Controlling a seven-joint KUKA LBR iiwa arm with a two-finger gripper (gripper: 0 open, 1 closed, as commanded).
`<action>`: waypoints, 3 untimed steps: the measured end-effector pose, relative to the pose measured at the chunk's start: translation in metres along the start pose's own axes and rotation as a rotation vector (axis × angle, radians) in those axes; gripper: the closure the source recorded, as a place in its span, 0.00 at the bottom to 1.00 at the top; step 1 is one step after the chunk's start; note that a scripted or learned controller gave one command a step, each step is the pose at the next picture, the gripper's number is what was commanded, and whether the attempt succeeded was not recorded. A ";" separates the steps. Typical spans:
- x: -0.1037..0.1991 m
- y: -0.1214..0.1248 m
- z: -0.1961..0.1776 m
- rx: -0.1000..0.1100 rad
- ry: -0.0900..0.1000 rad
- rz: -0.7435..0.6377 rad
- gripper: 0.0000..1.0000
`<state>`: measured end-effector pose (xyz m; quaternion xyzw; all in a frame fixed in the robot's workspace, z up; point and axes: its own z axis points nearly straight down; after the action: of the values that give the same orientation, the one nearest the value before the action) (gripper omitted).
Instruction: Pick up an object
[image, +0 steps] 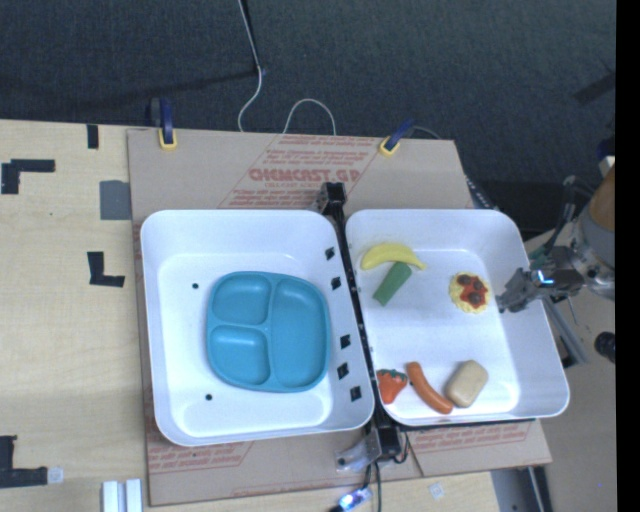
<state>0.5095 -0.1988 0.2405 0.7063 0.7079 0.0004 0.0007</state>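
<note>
Camera view: the two-finger gripper (517, 291) is seen low over the right rim of the right-hand shallow white bin (500, 225), holding nothing, and whether it's apart or together can't be told at this size. Nearest to it, just inside that rim, is the small round yellow-and-red toy food piece (469, 292), well apart from the yellow plastic banana (390, 257) and green block (392, 283). It's probably best targeted, so the wrist should be centred above it before being lowered straight, clear of the wall.
</note>
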 end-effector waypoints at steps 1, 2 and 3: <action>0.051 0.005 0.013 0.003 0.002 -0.003 1.00; 0.101 0.007 0.005 0.002 0.002 -0.005 1.00; 0.158 0.017 0.017 0.005 0.002 -0.005 1.00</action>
<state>0.5264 -0.0406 0.2234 0.7046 0.7096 -0.0006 -0.0017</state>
